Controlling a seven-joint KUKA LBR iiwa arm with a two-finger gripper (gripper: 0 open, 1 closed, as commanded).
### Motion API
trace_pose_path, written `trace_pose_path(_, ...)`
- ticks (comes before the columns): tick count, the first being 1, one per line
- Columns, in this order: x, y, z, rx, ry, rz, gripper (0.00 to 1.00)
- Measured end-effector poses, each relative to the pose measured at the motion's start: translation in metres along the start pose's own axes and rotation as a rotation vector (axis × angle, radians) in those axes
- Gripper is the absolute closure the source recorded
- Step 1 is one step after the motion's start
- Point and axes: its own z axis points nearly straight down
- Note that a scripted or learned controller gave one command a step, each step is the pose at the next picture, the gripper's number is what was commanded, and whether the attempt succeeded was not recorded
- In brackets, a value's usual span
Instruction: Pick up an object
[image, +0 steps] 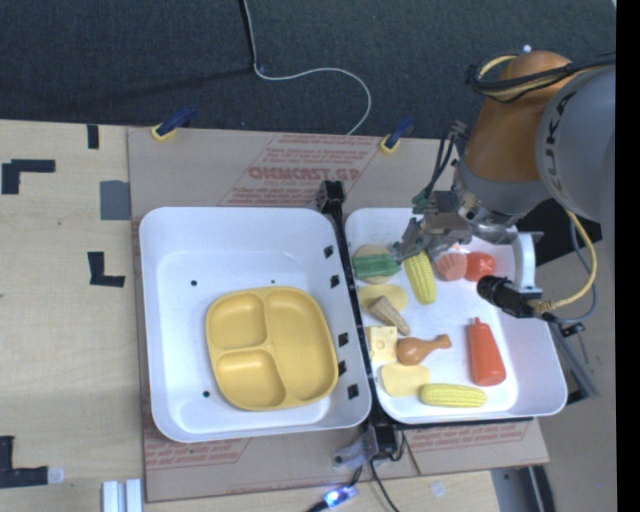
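The thing nearest to being picked is a corn cob (420, 277). It lies in the right bin (540, 385), in the far half, with its long axis pointing from the far side toward the near side and a little tilted. The tool (428, 238) hangs just over its far end, which is probably why the arm (520, 130) is bent down so low over this corner of the bin. Whether the tool is apart or together I cannot tell, because the wrist covers the tips from this angle, and I cannot see that anything is clamped.

Just beside the cob, toward the left, there is a green piece (374, 265), touching or almost touching it. On the other side is a pink and red piece (466, 266). So the cob is crowded, and a descent here may push a neighbour.

Nearer to the front lie more toy foods with more room between them: a chicken drumstick (422, 348), a red bottle (485, 353), a second corn cob (452, 396) along the near wall, and some pale yellow pieces.

The left bin (175, 300) holds a yellow divided plate (270, 347). Both bins stand on a cardboard sheet (200, 165) on the table (50, 300), held by clips at the far edge.
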Motion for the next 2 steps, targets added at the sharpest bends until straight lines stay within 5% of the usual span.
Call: trace_pose_path(2, 0.0136, -0.0023, 0.0175, 0.000, -0.002, 0.004, 1.00)
